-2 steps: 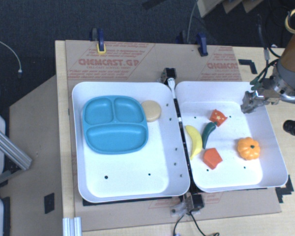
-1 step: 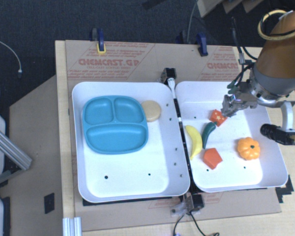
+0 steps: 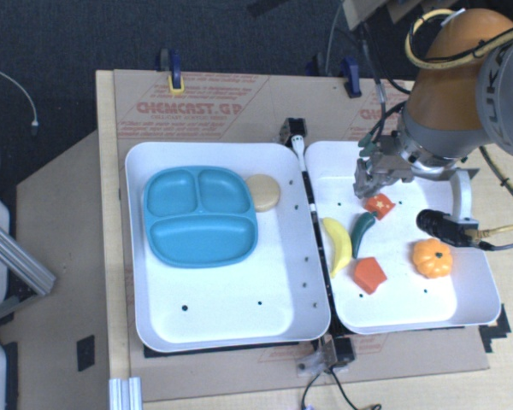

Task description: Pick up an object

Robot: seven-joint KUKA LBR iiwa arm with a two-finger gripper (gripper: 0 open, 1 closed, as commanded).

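My gripper (image 3: 370,180) hangs low over the back of the right bin (image 3: 470,301), pointing down. A small red-orange piece (image 3: 379,205) lies just in front of it, touching or nearly touching its tip. Further forward are a dark green pepper (image 3: 362,229), a yellow banana (image 3: 338,244) along the bin's left wall, a red block (image 3: 369,274) and an orange pumpkin (image 3: 433,258). I cannot see anything held by the gripper.
The left bin (image 3: 222,314) holds a blue divided plate (image 3: 201,214) and a round beige piece (image 3: 262,192) beside it. A black part with a cable (image 3: 445,226) juts over the right bin near the pumpkin. The arm's body covers the bin's back right.
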